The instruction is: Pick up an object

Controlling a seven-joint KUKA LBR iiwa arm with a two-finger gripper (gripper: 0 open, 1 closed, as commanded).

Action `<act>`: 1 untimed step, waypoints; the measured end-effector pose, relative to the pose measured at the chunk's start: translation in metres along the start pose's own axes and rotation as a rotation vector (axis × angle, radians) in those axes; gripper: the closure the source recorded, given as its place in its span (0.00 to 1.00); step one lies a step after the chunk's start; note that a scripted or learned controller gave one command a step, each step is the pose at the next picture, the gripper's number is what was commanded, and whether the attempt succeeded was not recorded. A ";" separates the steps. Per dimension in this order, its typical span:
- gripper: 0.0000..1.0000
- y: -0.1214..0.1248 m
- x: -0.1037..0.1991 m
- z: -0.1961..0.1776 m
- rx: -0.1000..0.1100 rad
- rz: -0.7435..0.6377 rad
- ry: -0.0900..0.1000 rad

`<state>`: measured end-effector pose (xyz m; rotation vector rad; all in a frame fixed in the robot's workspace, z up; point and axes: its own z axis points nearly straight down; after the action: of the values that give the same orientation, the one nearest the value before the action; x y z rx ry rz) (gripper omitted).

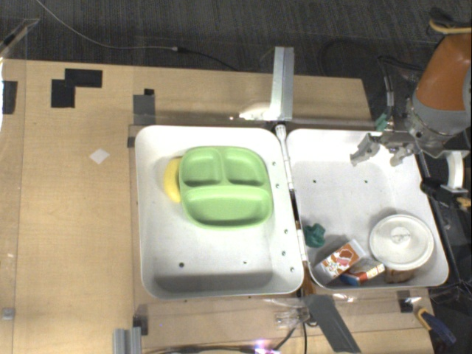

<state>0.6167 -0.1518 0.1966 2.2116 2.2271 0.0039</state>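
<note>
My gripper [381, 152] hangs over the far right part of the right bin [332, 161], fingers spread open with nothing between them. Below it, near the bin's front right corner, lies a round white lidded container [400, 240]. A small red and white carton [341, 261] rests at the front edge, with a teal object [316, 234] to its left and a small orange and blue item [361, 275] beside it. The left bin [151, 198] holds a green divided plate [224, 185] with a yellow object [172, 180] tucked under its left side.
A metal post [283, 80] stands at the back between the bins. The ridge [290, 198] between the bins runs down the middle. Black markers [74, 85] lie on the wooden bench at far left. The orange wrist band [442, 76] sits at the right edge.
</note>
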 end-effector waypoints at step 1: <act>0.00 -0.027 0.067 0.085 0.001 -0.009 0.001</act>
<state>0.5892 -0.0849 0.1113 2.2028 2.2374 0.0033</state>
